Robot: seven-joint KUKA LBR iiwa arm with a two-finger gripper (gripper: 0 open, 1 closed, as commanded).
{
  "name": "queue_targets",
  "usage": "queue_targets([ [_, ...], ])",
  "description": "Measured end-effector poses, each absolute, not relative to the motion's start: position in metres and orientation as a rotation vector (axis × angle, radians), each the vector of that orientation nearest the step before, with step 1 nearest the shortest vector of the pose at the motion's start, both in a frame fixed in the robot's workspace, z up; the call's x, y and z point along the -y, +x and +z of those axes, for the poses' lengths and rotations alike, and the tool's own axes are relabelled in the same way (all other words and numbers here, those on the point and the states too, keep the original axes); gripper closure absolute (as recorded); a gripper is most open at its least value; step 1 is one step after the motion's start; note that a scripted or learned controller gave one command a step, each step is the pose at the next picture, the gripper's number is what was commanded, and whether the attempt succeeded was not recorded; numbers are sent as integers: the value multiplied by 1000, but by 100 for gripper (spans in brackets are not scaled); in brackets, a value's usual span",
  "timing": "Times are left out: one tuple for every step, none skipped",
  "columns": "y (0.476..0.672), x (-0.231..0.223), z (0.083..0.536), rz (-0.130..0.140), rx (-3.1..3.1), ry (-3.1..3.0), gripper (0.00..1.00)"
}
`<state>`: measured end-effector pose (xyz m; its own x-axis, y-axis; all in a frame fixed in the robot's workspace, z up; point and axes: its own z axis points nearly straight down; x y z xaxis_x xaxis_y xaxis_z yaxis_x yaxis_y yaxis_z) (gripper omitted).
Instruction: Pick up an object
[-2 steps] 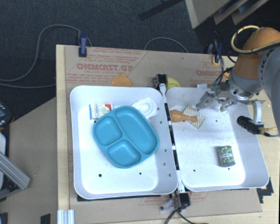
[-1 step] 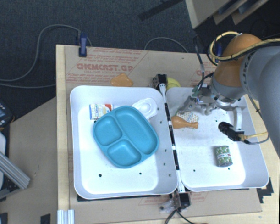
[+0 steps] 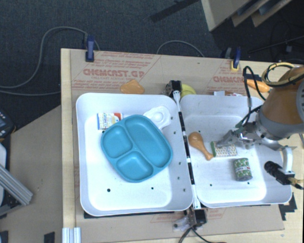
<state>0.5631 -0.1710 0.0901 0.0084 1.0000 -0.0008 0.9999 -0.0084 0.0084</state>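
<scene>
My gripper (image 3: 224, 143) hangs low in the right bin (image 3: 229, 191), at the end of the grey arm with its orange band (image 3: 287, 101). Its tip is right over a small green and white packet (image 3: 226, 150), touching or nearly touching it. A tan wooden spoon-like piece (image 3: 199, 143) lies just left of the packet. To the lower right of the gripper, a green patterned can (image 3: 242, 168) lies on its side. Nothing is visibly lifted.
The left bin (image 3: 129, 197) holds a blue divided plate (image 3: 135, 147), a white cup-like piece (image 3: 157, 115) and a small carton (image 3: 107, 119). An orange item (image 3: 132, 86) and a yellow one (image 3: 187, 90) sit behind the bins. Cables run near the arm.
</scene>
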Motion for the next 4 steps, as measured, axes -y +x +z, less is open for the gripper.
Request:
queue_targets([
  [521,195,90,12,-2211,2219,0],
  [594,201,173,11,-2215,2206,0],
  [557,197,80,-6,-2226,2228,0],
  [485,182,84,-5,-2224,2230,0],
])
